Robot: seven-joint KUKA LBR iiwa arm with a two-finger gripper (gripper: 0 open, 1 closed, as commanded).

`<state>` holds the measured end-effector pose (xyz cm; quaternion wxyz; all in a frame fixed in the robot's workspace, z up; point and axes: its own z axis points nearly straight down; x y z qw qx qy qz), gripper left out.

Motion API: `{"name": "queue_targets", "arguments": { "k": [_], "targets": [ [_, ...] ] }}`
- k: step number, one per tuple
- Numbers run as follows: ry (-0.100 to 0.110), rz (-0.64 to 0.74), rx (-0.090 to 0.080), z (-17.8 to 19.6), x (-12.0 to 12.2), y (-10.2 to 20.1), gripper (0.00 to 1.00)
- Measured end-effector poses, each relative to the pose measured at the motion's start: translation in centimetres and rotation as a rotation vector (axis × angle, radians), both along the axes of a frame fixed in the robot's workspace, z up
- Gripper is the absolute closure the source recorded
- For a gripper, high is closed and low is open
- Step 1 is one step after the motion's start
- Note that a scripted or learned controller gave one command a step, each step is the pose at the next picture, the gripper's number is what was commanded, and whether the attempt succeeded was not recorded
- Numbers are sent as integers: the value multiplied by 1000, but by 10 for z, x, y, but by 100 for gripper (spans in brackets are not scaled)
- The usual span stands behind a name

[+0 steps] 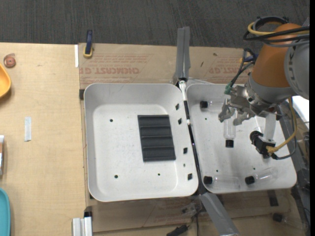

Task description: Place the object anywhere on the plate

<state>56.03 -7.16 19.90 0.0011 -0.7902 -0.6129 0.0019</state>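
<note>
I'm watching the arm (pixel 278 58) reaching in over the right bin (pixel 216 166), gripper (pixel 229 132) pointing down; its jaws' state I cannot tell. I'm counting two bins and one ridged black plate (pixel 156 137), lying in the left bin (pixel 113 181).

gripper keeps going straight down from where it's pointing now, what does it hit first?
Most likely the bare floor of the right bin. The gripper points down over it, with nothing visible beneath; its height above the floor is unclear from this slanted view.

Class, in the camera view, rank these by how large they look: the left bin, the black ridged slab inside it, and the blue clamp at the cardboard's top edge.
1. Left bin
2. Black slab
3. Blue clamp
</note>
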Motion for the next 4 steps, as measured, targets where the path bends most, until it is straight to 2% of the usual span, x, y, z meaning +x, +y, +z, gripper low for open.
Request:
{"name": "queue_targets", "arguments": {
  "k": [1,2,3,4],
  "targets": [
    [1,65,-1,-9,10,52,100],
    [-1,180,-1,16,10,119,100],
    [1,355,0,10,-35,184,100],
    [-2,629,-1,20,74,208,100]
  ]
}}
